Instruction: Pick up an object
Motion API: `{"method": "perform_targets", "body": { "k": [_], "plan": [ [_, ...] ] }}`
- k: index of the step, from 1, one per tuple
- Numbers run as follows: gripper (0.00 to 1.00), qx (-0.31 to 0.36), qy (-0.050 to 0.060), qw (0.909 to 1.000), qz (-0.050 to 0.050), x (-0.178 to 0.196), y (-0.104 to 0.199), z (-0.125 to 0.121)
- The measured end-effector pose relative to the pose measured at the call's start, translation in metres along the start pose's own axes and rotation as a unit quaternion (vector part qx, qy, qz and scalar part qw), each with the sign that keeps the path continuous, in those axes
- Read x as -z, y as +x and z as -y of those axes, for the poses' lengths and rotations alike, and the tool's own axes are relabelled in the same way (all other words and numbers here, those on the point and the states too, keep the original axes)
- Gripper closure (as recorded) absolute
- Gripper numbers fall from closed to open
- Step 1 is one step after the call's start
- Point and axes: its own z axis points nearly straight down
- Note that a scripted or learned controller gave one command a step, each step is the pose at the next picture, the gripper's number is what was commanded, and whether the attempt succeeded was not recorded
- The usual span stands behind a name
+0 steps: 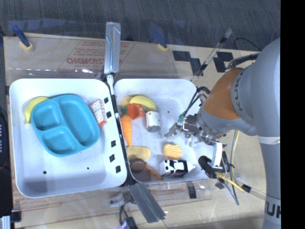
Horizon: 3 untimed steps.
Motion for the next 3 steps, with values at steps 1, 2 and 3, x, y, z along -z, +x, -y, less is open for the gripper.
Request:
{"method": "perform_targets", "body": {
  "k": [1,2,3],
  "plan": [
    [0.00,0.081,-0.005,0.9967,0.000,-0.015,0.036,0.053],
    [0.00,0.056,-0.006,0.9984,0.000,0.040,0.087,0.066],
    [0.00,0.030,-0.006,0.9995,0.000,-0.014,0.059,0.049]
  ]
}}
